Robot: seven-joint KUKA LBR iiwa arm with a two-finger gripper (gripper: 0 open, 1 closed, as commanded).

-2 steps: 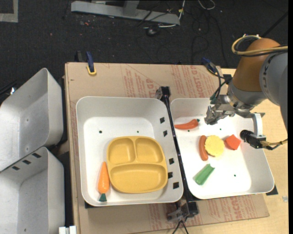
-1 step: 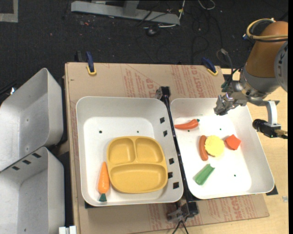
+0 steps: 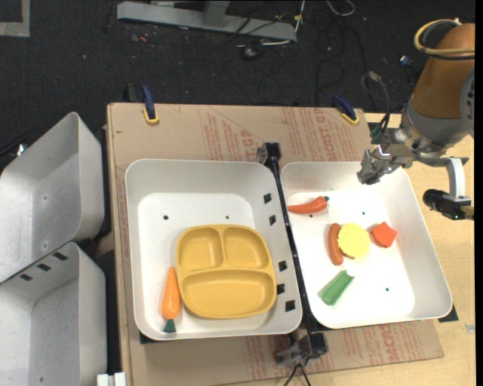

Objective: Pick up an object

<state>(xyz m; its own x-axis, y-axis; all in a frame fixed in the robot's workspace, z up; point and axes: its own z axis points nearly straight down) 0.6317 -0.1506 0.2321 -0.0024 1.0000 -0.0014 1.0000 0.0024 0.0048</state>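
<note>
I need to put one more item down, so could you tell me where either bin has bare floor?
Left bin: bare strip behind the yellow tray; carrot fills its left side. Right bin: bare near-right corner beyond the green piece; crowded mid-floor around the yellow disc.

A dark, speckled floor [image 3: 68, 68] fills the upper part of the frame, strewn with thin black cables [image 3: 332, 68] that loop toward the upper right. At top centre lies a flat grey metal bar [image 3: 204, 21] set at a slight slant. A brown cardboard sheet [image 3: 226, 128] with faint red printing covers the middle of the frame, held at its upper edge by two clamps with yellow and blue parts [image 3: 151, 109], one toward the left and one toward the right. At the left edge stand two white moulded shells [image 3: 45, 226], one above the other. A pale wooden surface [image 3: 460, 249] shows at the right edge. Lighting is even and bright, with soft shadows.
</note>
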